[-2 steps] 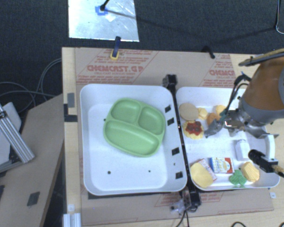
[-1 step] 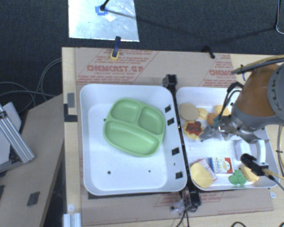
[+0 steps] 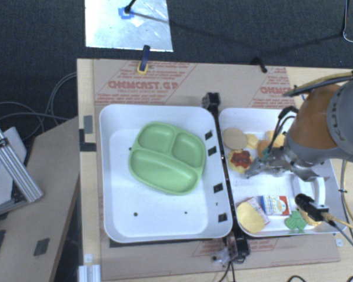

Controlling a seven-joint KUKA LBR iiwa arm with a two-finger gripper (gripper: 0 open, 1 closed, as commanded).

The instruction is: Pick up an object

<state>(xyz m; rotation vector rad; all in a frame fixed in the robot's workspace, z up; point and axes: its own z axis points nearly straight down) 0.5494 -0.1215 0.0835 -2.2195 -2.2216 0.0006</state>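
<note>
Camera view shows us the arm (image 3: 326, 128) coming in from the right edge. Its orange band (image 3: 310, 119) sits high over a white bin (image 3: 265, 111), and the grey wrist bends down and across toward the middle of that bin. The gripper (image 3: 256, 168) is low among the loose things and points at the strip where the two bins meet. We cannot tell from this angle whether it is open or closed, and we see nothing clearly held in it.

We place everything else from the red piece (image 3: 241, 158), the object nearest the gripper. It lies just beside the gripper tip, on the side toward the second bin, and we cannot tell if the two touch. A tan disc (image 3: 234, 138) lies just beyond the red piece, toward the far rim. Small yellow lumps (image 3: 253, 141) sit near the red piece, between the disc and the wrist, and the arm partly covers them. On the near side of the red piece, well apart from it, a yellow round piece (image 3: 251, 216) lies against a printed packet (image 3: 274, 204). A green toy (image 3: 294, 221) rests past the packet, by the near rim.

On the far side of the red piece from the arm, the second white bin (image 3: 115, 175) holds a green divided plate (image 3: 167, 157), lying flat and slightly turned. Both bins stand on the surface (image 3: 165, 84), a brown sheet with red lettering.
</note>
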